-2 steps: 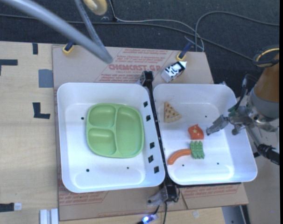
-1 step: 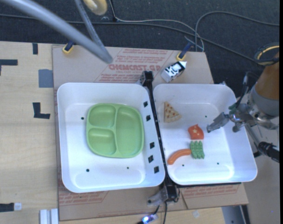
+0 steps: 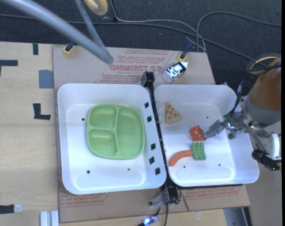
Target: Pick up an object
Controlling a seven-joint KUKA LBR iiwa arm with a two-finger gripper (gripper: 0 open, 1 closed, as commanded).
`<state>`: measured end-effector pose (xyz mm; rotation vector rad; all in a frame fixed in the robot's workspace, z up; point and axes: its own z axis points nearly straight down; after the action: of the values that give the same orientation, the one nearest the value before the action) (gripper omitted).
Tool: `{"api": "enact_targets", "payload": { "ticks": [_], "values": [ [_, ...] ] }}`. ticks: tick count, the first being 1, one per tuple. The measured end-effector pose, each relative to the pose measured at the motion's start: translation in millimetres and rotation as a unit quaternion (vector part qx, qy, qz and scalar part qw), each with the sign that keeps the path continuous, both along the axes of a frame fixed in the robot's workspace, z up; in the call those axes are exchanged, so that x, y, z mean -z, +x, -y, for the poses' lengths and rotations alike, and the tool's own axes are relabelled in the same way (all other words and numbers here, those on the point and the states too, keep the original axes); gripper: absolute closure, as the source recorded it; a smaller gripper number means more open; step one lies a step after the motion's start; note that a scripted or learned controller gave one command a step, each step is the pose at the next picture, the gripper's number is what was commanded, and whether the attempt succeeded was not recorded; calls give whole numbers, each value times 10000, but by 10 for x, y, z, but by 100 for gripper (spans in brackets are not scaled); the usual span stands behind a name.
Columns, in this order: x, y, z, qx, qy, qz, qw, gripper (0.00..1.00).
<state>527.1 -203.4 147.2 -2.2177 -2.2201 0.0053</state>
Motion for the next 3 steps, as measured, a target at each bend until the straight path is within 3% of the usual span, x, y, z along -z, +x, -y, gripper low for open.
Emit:
{"api": "enact_targets", "payload": {
  "ticks": [1, 2, 3],
  "values": [
    [485, -23, -101, -3, 7, -4, 10000, 0],
    [591, 3, -92, 5, -14, 55, 10000, 0],
    [460, 30, -119, -11, 12, 78, 10000, 100]
  ]
}}
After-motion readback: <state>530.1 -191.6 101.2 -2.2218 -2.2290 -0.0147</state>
